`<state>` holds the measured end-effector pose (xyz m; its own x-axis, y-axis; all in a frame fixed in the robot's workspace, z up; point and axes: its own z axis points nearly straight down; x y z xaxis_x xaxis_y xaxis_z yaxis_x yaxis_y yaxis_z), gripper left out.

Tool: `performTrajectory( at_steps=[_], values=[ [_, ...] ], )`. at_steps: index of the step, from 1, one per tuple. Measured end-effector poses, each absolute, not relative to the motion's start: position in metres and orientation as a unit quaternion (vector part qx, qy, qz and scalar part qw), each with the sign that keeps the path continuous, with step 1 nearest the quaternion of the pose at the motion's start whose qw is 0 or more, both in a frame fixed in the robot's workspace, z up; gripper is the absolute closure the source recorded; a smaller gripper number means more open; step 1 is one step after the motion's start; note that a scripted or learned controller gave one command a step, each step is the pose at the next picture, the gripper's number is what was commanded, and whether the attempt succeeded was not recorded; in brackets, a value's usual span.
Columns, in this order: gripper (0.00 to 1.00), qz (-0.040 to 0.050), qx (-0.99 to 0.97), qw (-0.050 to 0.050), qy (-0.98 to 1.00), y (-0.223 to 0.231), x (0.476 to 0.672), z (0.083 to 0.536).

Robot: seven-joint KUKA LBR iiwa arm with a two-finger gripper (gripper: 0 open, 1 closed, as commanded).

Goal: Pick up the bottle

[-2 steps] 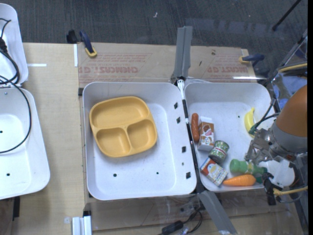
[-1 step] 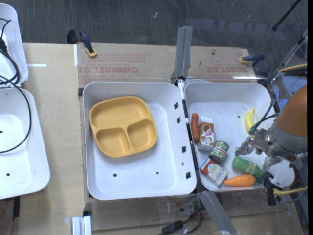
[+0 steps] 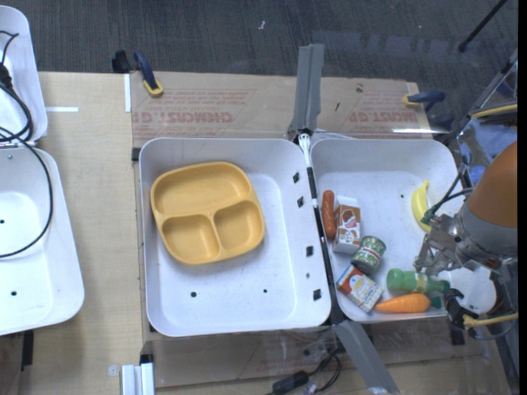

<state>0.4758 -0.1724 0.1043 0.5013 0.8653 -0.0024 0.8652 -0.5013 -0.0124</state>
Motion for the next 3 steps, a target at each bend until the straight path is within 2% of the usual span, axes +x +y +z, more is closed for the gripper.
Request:
performTrajectory(
  at_steps=[1, 2, 3],
  values=[
    [0.0, 0.0042, -0.866, 0.005, -0.499, -0.172, 0.476, 0.104],
    [0.0, 0.002, -0.882, 0.002, -0.471, -0.172, 0.476, 0.09],
    [1.0, 0.0028, -0.882, 0.003, -0.471, -0.173, 0.476, 0.097]
  ],
)
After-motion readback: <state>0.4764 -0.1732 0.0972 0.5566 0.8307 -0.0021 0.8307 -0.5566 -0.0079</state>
